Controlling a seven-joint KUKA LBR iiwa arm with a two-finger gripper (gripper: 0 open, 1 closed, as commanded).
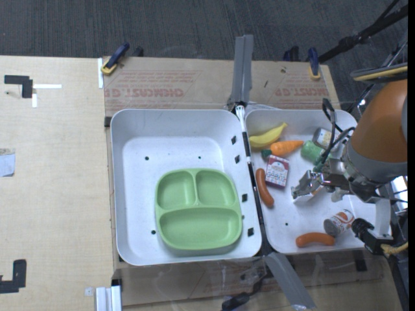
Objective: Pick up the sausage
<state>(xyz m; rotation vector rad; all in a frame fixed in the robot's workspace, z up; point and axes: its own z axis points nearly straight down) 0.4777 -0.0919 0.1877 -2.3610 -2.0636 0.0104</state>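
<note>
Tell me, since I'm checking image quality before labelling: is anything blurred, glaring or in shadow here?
Camera view: even, soft light with only faint shadows; the sausage and green plate look sharp; the tool is slightly smeared; the arm at the right edge is blurry; mild sheen on the left bin's rim.

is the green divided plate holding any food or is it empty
Empty. The green divided plate in the left bin shows bare green in all three compartments; the sausage and other food lie in the right bin.
</note>
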